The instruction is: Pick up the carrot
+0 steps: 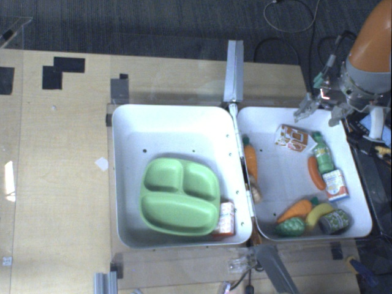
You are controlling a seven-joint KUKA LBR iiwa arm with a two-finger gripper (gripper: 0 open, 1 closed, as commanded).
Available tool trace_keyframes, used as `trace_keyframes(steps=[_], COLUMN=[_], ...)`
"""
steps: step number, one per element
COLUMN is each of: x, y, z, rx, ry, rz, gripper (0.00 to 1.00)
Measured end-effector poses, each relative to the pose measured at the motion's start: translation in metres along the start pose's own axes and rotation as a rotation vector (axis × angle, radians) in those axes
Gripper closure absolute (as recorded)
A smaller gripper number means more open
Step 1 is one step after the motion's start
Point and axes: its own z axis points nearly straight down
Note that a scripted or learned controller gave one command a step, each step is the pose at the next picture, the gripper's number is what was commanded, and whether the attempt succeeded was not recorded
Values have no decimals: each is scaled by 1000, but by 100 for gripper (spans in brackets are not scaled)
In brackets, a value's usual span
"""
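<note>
An orange carrot [296, 209] with a green end lies near the front of the right bin [267, 122], touching a yellow banana [320, 212]. A second carrot-like orange piece [250, 161] lies along the bin's left wall. My gripper [320, 111] hangs over the bin's back right corner, well behind both. Its two fingers stand apart, open, with nothing between them.
The right bin also holds a snack packet [292, 138], a green bottle [323, 155], an orange-red stick [315, 174], a small carton [335, 185], a green vegetable [290, 226] and a dark can [334, 222]. A green divided plate [181, 195] and a carton [226, 218] sit in the left bin [131, 139].
</note>
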Motion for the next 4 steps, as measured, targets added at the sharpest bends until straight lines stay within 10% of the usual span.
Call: trace_keyframes(steps=[1, 2, 3, 4], x=[9, -14, -5, 21], y=[-91, -86, -140, -139], z=[58, 42, 149, 149], rx=[-1, -3, -8, -18], ry=[1, -1, -3, -15], rz=[-469, -579, -721, -1352], gripper=[0, 0, 0, 0])
